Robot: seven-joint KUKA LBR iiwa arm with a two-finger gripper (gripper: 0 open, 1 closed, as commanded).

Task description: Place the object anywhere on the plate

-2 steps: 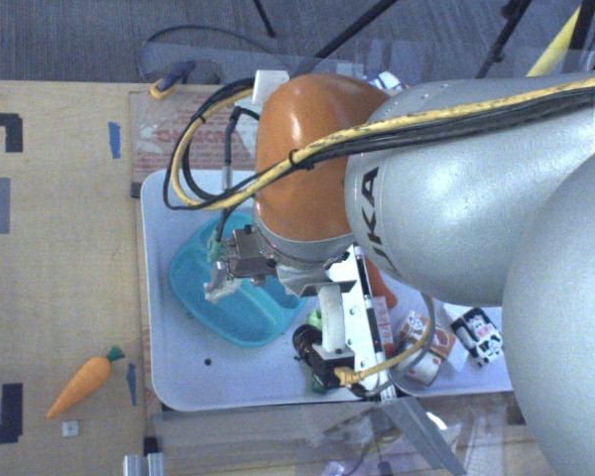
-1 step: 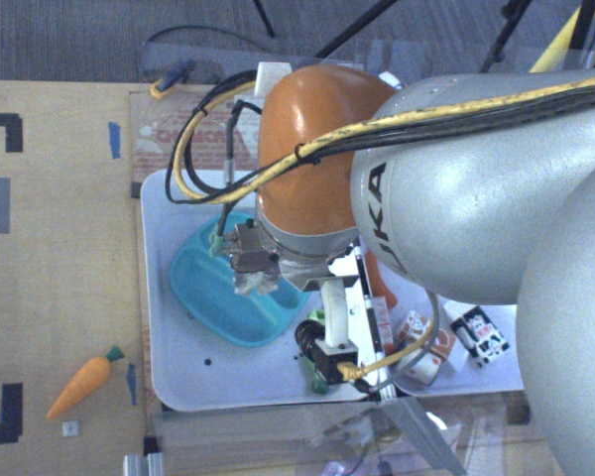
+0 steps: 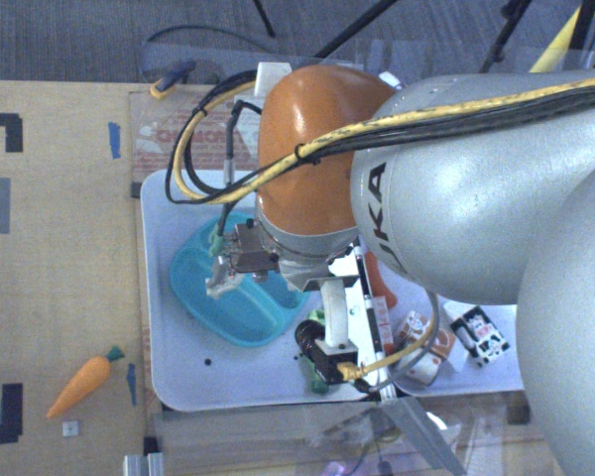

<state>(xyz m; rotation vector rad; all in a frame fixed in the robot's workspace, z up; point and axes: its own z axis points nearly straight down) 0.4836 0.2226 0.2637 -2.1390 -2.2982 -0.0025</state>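
**Plate (image 3: 248, 320) lying in the white bin, gripper (image 3: 221, 276) over it**

An orange toy carrot (image 3: 79, 385) is lying on the worktop (image 3: 59, 266), outside the white bin (image 3: 178, 385), off its near corner at the view's left. Inside the bin, a small black-and-white toy (image 3: 479, 333) is sitting toward the right, well apart from the blue plate. The plate is resting on the bin floor at the left side. The gripper is hanging just above the plate's middle; whether it is spread or pinching anything cannot be told. Farther back, the grey arm's orange band (image 3: 312, 137) is looming over the bin.
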